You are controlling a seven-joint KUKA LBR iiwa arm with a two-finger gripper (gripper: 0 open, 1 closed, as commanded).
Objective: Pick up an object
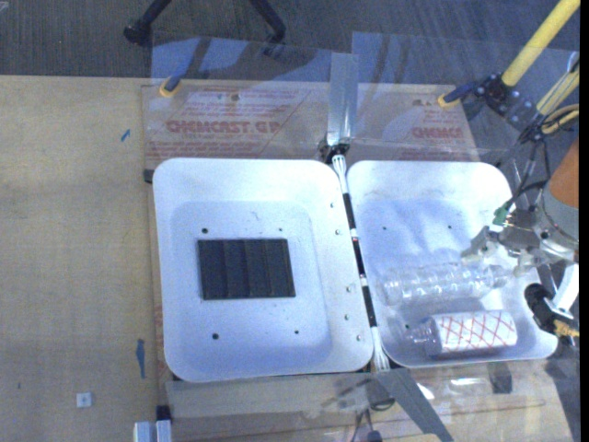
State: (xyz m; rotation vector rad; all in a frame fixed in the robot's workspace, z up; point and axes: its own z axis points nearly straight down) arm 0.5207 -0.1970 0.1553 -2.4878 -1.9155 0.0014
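A clear plastic bottle [442, 281] lies on its side across the middle of the right bin [414, 187]. Nearer the front edge lies a small bottle with a red-and-white crosshatch label [467, 331]. A flat black ribbed rectangle [247, 268] rests in the middle of the left bin [184, 201]. My gripper [497, 250] hangs low over the right bin's right side, just at the right end of the clear bottle. Whether it touches the bottle is unclear.
The grey arm with its orange band [566, 187] comes in from the right above the right bin's rim, with cables beside it. A yellow pole [543, 30] slants at the back right. Clear plastic sheets [239, 109] stand behind both bins.
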